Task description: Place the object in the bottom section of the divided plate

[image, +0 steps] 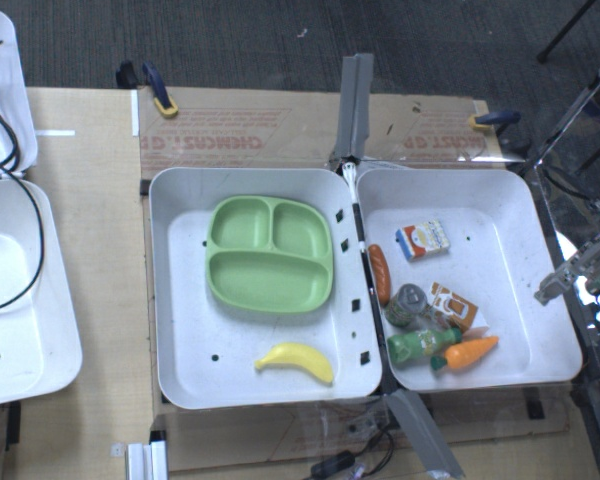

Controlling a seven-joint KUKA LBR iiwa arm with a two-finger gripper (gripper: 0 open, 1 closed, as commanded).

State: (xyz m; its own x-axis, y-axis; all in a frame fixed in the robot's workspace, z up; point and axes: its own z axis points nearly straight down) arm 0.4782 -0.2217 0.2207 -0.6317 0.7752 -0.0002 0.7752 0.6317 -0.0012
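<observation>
Green divided plate (271, 255) and banana (297, 361) share the left bin (170, 298).

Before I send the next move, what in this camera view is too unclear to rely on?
- Gripper: at the view's right edge, blurred; finger state unreadable.
- Grey item in the right bin: small, half-covered by neighbours; identity unclear.
- Small carton: print too small to read.
- Brown packet: tilted, label illegible.
</observation>
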